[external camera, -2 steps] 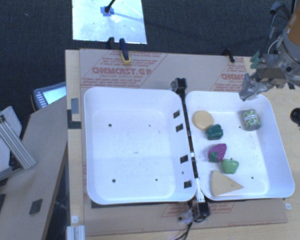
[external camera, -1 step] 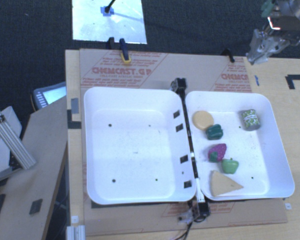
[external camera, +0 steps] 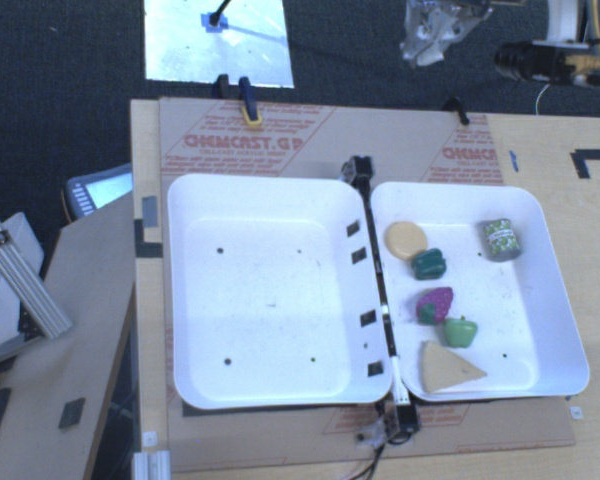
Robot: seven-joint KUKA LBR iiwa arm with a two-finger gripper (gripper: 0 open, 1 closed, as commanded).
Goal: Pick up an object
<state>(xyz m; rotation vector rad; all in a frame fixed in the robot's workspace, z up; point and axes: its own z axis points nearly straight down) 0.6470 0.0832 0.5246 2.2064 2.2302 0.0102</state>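
Note:
The right bin (external camera: 548, 268) holds several small objects: a pale yellow disc (external camera: 406, 237), a dark green pepper (external camera: 429, 263), a magenta piece (external camera: 435, 303), a bright green pepper (external camera: 461, 331), a tan wedge (external camera: 448, 367) and a green-and-white patterned can (external camera: 500, 239). My gripper (external camera: 427, 40) hangs high at the top of the camera view, well behind the bench and far from the bins. Nothing is visible between its fingers.
The left bin (external camera: 265, 288) lies beside the right one, joined by a black clipped divider (external camera: 372, 268). Both rest on a cardboard sheet (external camera: 280, 138). A shiny metal plate (external camera: 218, 26) lies on the floor behind. A grey side table (external camera: 70, 318) stands left.

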